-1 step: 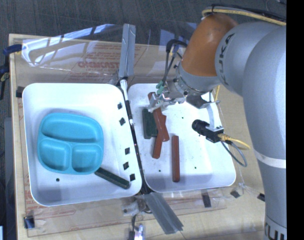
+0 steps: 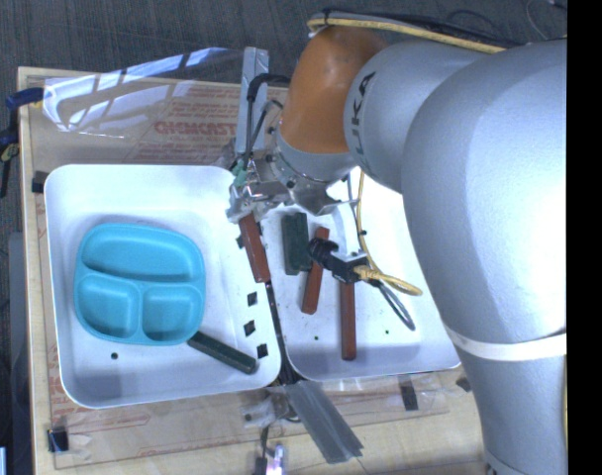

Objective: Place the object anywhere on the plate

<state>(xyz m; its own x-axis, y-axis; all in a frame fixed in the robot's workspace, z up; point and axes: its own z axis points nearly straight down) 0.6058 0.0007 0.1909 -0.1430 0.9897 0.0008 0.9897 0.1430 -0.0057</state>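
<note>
A light blue plate (image 2: 138, 283) with three compartments lies in the left bin (image 2: 68, 201). My gripper (image 2: 248, 202) hangs over the ridge between the two bins, right of the plate's upper corner. A brown stick (image 2: 254, 252) runs down along that ridge, and its upper end meets the underside of the gripper. Whether the stick is gripped or just lies beneath cannot be made out. The grey arm with its orange band (image 2: 326, 87) covers the back of the right bin.
A dark green stick (image 2: 223, 353) lies in the left bin beside the plate's lower right corner. The right bin (image 2: 420, 354) holds a dark green block (image 2: 296, 241), two brown sticks (image 2: 312, 283) (image 2: 349, 320) and yellow-handled scissors (image 2: 380, 280).
</note>
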